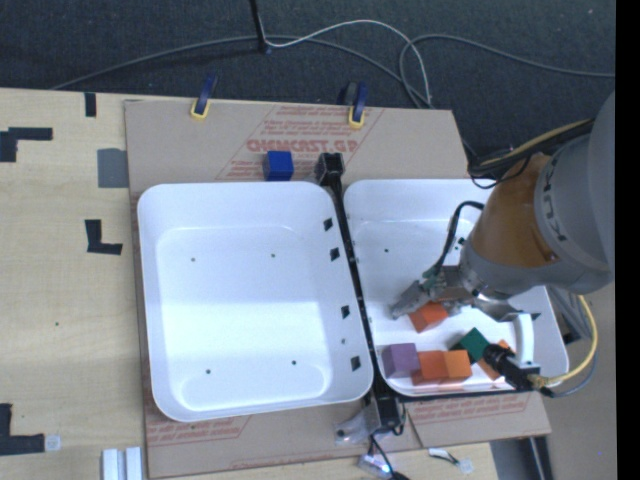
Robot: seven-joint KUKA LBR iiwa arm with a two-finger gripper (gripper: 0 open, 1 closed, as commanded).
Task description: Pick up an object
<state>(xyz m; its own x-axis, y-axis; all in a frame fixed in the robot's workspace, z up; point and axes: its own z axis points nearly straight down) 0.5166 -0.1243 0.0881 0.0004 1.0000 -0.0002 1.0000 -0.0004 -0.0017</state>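
The counter [60,298] is pale wood, marked here and there with short black tape pieces, and behind it lies dark carpet with thin cables trailing across. A cardboard sheet [300,143] printed in red covers the middle of the counter, held at its far edge by two clips, and a small blue cube [279,164] sits on it just behind the bins.

Two shallow white bins stand side by side, their inner rims touching along a black joining strip. The left bin [240,298] has a broad bare floor. The right bin [400,228] holds everything else, all crowded toward its near right corner: a purple block [401,359], an orange block [443,366] just beside it, and a green block [471,344] close behind those. The far half of that bin floor is open.

The grey arm [545,223] with its orange band reaches in from the right. The gripper [428,303] is low over the bin, fingers [408,299] close around a red-orange block [429,317]; whether they actually pinch it I cannot tell.
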